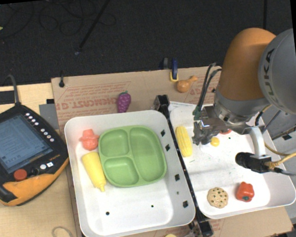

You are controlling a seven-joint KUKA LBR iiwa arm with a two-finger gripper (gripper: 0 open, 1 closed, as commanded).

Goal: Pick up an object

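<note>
My gripper (201, 135) hangs low over the upper left part of the right bin (284, 193). A yellow corn cob (183, 140) lies just to its left, along the bin's left wall. A small yellow piece (215, 142) sits just right of the gripper, on the bin floor. Nothing shows as held. A cookie (217, 197) and a red pepper (244, 192) lie near the bin's front edge. A bit of red (225, 131) peeks out from under the wrist.
The left bin (127, 213) holds a green divided plate (132, 156), a yellow bottle (94, 171) and a pink-red toy (88, 140). Behind the bins lie a purple grape bunch (124, 101) and an orange toy (186, 84). A teach pendant (19, 151) rests at the left.
</note>
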